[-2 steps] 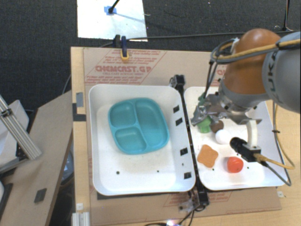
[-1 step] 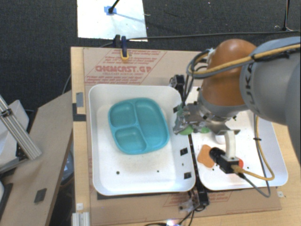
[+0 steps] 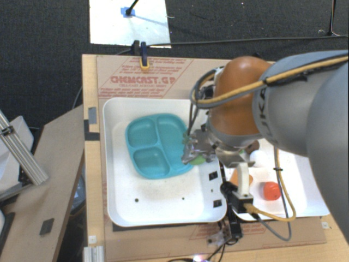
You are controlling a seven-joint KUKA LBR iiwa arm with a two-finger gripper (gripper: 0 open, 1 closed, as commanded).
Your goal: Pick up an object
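a: what's on the left of the worktop?
b: the left white bin, with a teal divided plate lying tilted in its upper half.
a: and the claw?
b: at the plate's right edge, by something small and green. whether it's spread or pinching, i can't tell.
a: further right?
b: the right bin, holding an orange-red ball.

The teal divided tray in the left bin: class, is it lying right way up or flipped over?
Right way up. The teal divided tray lies flat in the left bin, its three hollow compartments facing upward.
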